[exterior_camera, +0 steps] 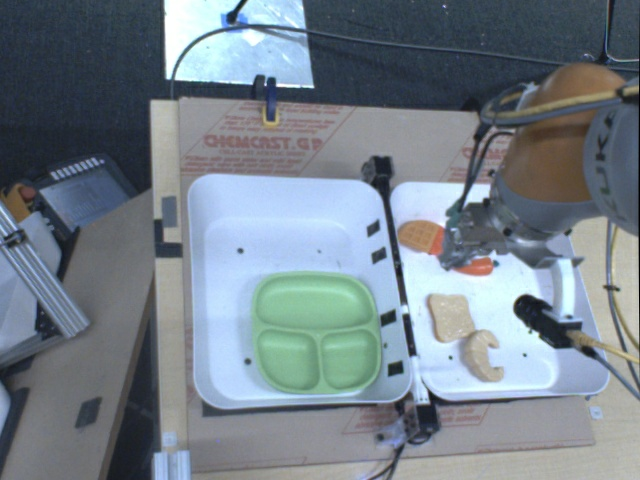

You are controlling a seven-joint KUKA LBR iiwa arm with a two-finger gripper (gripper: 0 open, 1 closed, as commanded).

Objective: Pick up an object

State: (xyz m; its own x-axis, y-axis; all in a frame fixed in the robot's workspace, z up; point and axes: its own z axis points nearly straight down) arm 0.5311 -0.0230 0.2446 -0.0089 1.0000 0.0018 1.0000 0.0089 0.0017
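My gripper point(462, 255) reaches down into the right bin point(520, 373), near its back left. It stands over a small red-orange thing point(480, 266) that pokes out beneath it on the bin floor. An orange round piece point(421, 235) lies just left of the gripper. In front of it rest a tan slice of toast point(451, 317) and a pale curved piece point(484, 354).
The left bin point(215, 268) holds a green divided plate point(315, 331). A black rail point(390, 268) separates the two bins. The arm's orange and grey body point(560, 148) hangs over the right bin's back right.
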